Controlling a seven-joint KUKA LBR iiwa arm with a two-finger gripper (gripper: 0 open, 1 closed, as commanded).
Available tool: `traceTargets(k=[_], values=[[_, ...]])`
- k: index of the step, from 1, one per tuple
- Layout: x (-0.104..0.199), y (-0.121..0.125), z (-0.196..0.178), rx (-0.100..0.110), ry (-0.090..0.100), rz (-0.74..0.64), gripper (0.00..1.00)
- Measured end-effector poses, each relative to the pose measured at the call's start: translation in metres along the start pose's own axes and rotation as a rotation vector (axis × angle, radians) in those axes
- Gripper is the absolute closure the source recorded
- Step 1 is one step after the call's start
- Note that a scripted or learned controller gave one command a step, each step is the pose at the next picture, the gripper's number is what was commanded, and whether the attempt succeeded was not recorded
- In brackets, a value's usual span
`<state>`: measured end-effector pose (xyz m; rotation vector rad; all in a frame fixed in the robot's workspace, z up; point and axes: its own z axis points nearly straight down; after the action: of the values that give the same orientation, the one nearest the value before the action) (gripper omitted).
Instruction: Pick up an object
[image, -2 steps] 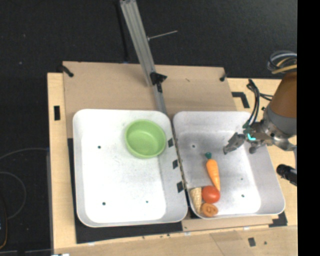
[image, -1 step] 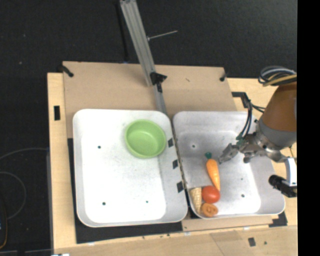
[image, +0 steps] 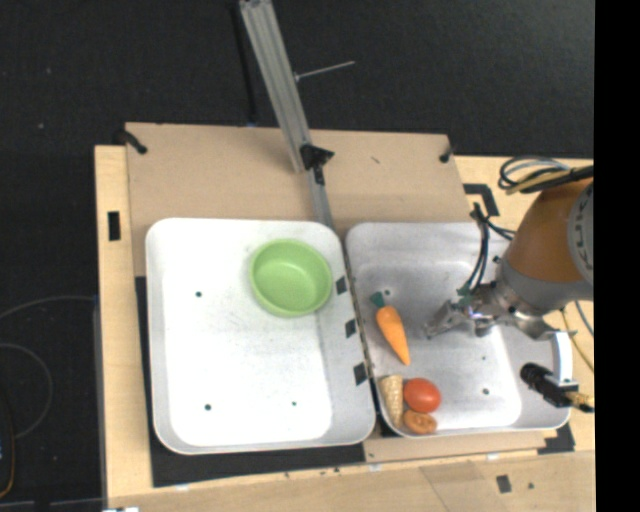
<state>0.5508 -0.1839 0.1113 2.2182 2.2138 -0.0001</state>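
Observation:
An orange carrot (image: 392, 333) lies along the left side of the right bin (image: 450, 260). A red tomato (image: 423, 394) sits at that bin's front left, with a tan bread-like piece (image: 391, 397) on its left and a small brown item (image: 419, 422) in front of it. My gripper (image: 440, 323) hangs over the middle of the right bin, right of the carrot and apart from it, with nothing visible between its fingers. A green bowl (image: 291, 278) rests in the left bin (image: 200, 350) near its back right.
A slanted metal pole (image: 285, 90) rises from the back, between the bins. The arm's orange band (image: 545, 245) and cables (image: 535, 175) sit at the right. A brown board (image: 290, 175) lies behind the bins.

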Motion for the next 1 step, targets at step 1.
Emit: traceTargets(k=[1], values=[[0.0002,-0.0005,-0.0105,0.001,0.002,0.004,1.0]])
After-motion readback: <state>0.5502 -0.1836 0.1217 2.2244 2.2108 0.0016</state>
